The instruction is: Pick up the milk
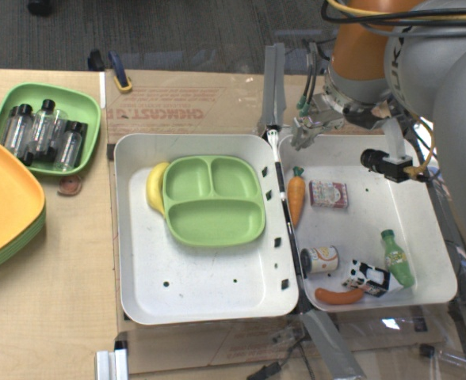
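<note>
You have 2 white bins side by side on the bench.

Right bin [423, 236]: the milk [369, 277], a small black-and-white carton, lies on its side near the front edge. Touching its front-left end is a sausage [341, 295]; just beside it to the left lies a small can [322, 260]; to its right is a green bottle [397, 258]. A carrot [296, 197] lies along the left wall, and a pink packet [329, 194] sits beside it.

Left bin [138, 260]: a green divided tray [214, 199] overlaps a banana [154, 187].

The gripper [306, 129] hangs at the right bin's back-left corner, well apart from the milk, and nothing is between its fingers; you cannot tell how far apart they stand.
</note>
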Robot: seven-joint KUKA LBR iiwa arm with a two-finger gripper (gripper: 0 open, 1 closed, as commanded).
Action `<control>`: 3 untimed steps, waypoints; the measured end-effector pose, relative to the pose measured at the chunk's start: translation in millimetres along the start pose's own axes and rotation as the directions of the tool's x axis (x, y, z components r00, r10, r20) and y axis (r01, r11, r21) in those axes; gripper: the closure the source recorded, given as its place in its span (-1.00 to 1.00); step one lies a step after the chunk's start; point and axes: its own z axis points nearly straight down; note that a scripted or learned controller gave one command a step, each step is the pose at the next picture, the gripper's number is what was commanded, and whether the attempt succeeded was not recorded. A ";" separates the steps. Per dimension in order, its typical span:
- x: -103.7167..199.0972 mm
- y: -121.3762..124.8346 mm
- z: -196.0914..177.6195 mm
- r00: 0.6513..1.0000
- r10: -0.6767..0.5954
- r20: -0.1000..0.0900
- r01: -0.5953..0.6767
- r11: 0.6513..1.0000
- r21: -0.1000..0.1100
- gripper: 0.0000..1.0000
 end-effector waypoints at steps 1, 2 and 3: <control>-20.6 -58.0 19.6 0.999 -0.039 -0.001 0.039 0.999 0.000 1.00; -60.9 -17.7 18.7 0.962 -0.275 0.002 0.275 0.962 -0.003 1.00; -17.5 -57.7 19.4 0.999 0.037 -0.002 -0.037 0.999 0.000 1.00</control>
